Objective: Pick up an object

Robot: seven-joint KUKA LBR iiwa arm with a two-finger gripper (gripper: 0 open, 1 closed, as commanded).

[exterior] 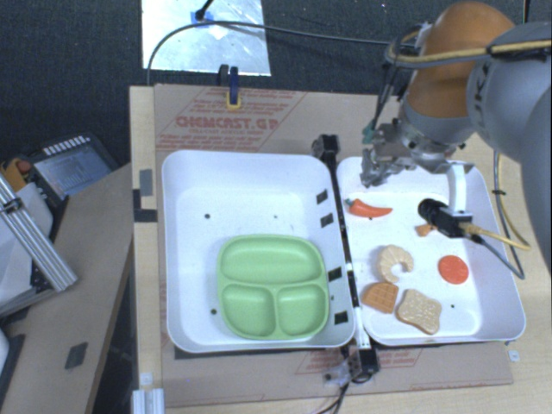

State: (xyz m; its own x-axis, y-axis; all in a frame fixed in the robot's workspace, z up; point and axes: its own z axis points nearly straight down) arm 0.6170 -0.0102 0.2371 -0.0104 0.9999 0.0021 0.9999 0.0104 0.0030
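My gripper [373, 177] hangs over the far left corner of the right bin [500, 300], with nothing seen in its grasp. Just in front of it, a red-orange pepper [369, 208] lies on the bin floor. Further toward the front are a pale curled pastry [395, 261], a red round slice [454, 269], a brown cracker [379, 297] and a piece of toast [419, 310]. A small orange bit [423, 229] lies near the bin's middle.
The left bin [198, 188] holds a green divided plate [272, 285] at its front. A black-clipped divider [336, 222] runs between the bins. The grey arm with its orange band [457, 50] reaches in from the upper right.
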